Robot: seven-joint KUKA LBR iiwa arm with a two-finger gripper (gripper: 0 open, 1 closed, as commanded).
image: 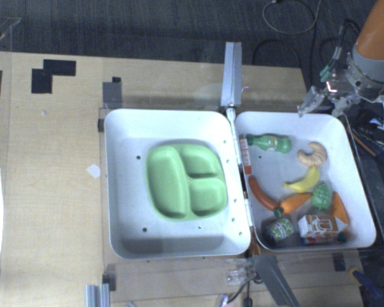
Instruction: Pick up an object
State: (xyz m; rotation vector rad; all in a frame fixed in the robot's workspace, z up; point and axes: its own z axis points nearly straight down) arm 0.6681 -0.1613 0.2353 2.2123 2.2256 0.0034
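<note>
Your gripper (321, 101) hovers over the right bin's (355, 165) 1 o'clock corner, fingers apart, nothing held. Croissant (312, 153) is the nearest pick; banana (305, 181) sits just beyond, toward 6 o'clock.

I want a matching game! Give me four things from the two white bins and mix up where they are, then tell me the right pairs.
Things:
1. green divided plastic plate
2. green plastic bottle with a white label
3. yellow toy banana
4. small juice carton with an orange and white label

Places:
A. near the front edge of the right bin
B. alone in the left bin
C. lying along the back of the right bin
D. middle of the right bin, just above the orange toy carrot

Right pairs: 1-B, 2-C, 3-D, 4-A
</note>
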